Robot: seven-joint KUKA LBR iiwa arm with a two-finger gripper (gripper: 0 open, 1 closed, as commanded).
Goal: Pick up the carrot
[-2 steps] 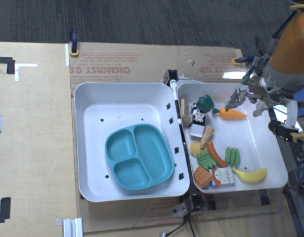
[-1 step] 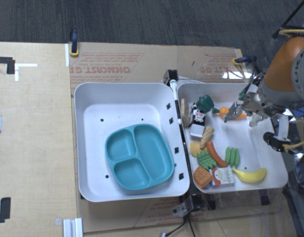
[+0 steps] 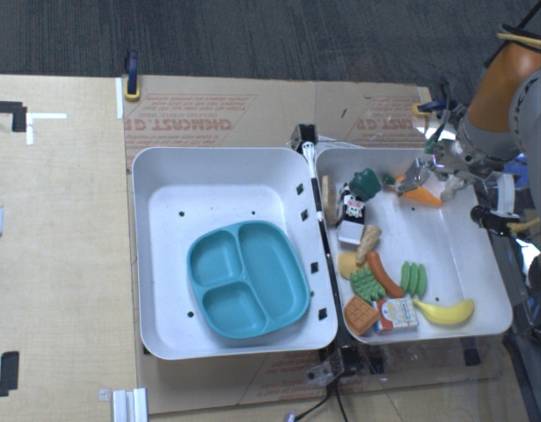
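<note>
Claw at the carrot in the right bin's far corner

The carrot (image 3: 421,197), likely light rigid plastic, smooth and tapered, lies at one o'clock in the right bin (image 3: 468,262), touching the claw (image 3: 417,178); whether it grips I cannot tell. The thick middle looks the best hold, since the taper may slip

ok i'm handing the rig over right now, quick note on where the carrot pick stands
Gripper: low at the far end of the right bin, right beside the carrot; finger state unclear from this view.
Carrot: lying on the bin floor near the far wall, next to the gripper, with a dark green toy to its left.
Done: arm has reached the carrot.
Left: confirm a grasp and lift it. No lift visible yet.
Left bin holds the teal divided plate.
</note>
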